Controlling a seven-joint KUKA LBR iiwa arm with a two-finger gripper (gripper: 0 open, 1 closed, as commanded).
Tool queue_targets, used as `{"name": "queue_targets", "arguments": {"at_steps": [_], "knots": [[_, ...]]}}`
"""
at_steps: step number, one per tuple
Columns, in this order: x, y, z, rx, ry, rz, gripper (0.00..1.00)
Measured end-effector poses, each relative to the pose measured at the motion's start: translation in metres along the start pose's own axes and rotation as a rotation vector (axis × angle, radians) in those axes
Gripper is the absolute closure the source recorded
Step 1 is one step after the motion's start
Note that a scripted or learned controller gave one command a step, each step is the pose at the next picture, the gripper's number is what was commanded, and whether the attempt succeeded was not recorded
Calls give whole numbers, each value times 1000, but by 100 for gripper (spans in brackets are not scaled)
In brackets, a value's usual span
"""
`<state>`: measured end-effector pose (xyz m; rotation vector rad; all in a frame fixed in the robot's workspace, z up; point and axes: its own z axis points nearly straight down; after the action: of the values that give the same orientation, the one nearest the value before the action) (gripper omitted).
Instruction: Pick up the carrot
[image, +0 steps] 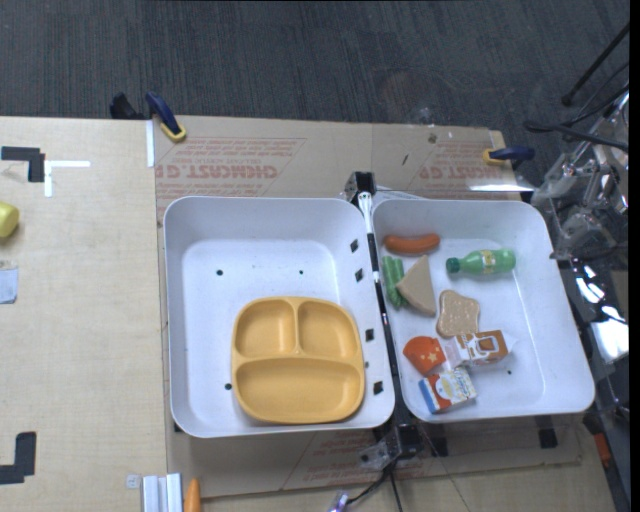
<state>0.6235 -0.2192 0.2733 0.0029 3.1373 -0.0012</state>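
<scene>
We judge this to be the very start: the approach to the carrot (412, 242) has not begun. The gripper (588, 205) sits among metal hardware and cables outside the right bin (560, 330), just past that bin's nearer rim. At this size and blur we cannot tell whether it is released or clenched, and nothing shows in its grasp.

From the tool, the carrot lies well apart, across the full width of the right bin, close to the wall shared with the left bin (190, 300). It lies flat, with its long axis pointing roughly toward the tool. A green bottle (482, 262) lies between tool and carrot, slightly to one side. Just beside the carrot, on the side toward the bin's middle, are a bread wedge (418, 285) and a green vegetable piece (392, 272).

The next move, as we see it, calls for a reach over the bottle. The descent should then close across the carrot's narrow width, staying clear of the wedge and the wall.
</scene>
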Motion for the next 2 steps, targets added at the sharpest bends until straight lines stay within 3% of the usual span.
{"name": "queue_targets", "arguments": {"at_steps": [1, 2], "knots": [[6, 70, -155, -1, -3, -181, 0], [-14, 104, 5, -2, 0, -588, 0]]}}
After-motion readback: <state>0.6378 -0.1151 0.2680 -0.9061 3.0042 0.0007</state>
